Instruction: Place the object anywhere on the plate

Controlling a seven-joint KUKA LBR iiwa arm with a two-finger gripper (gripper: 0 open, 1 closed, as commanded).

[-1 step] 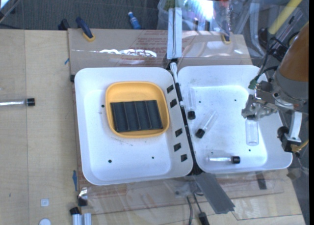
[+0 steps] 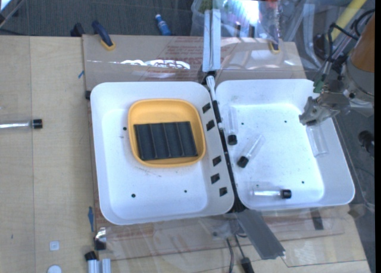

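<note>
My gripper (image 2: 314, 112) hangs over the right bin (image 2: 339, 188), the tubes (image 2: 250, 149) lie there, none on the yellow plate (image 2: 137, 117) yet, so the job is barely begun.

One fixed camera hangs above the table (image 2: 41, 146) and looks down at a slant, far enough back to take in both white bins: the left bin (image 2: 113, 200) and the right bin (image 2: 333, 188), plus floor clutter beyond the far edge.
</note>
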